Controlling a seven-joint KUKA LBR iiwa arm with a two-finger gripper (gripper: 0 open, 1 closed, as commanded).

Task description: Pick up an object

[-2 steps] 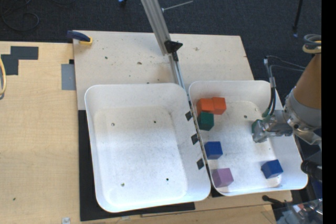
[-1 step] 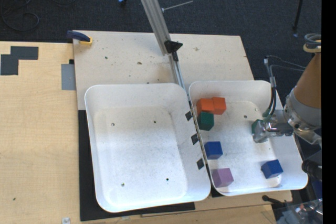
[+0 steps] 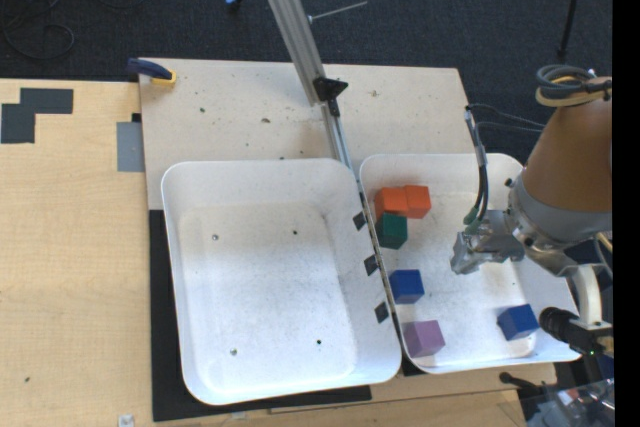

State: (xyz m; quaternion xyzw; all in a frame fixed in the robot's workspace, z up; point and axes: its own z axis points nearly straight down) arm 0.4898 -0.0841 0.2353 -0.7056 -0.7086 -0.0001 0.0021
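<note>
Purple block [image 3: 424, 336] sits nearest, at the right bin's [image 3: 500, 167] 7 o'clock corner; blue block [image 3: 518, 321] at abt 5 o'clock by the front wall. Smaller blue cube [image 3: 406, 286] farther back, at 9 o'clock along the divider. Gripper [image 3: 470, 255] hangs mid-bin, apart from all blocks, nothing btwn its fingers; open or closed can't be told. Green block [image 3: 392, 231] touches orange block [image 3: 403, 201] at 10 o'clock. Left bin [image 3: 200, 177] alongside.

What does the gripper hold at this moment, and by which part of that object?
Nothing is visibly held. The gripper hangs over bare floor of the right bin, apart from the orange block and both blue blocks.
</note>
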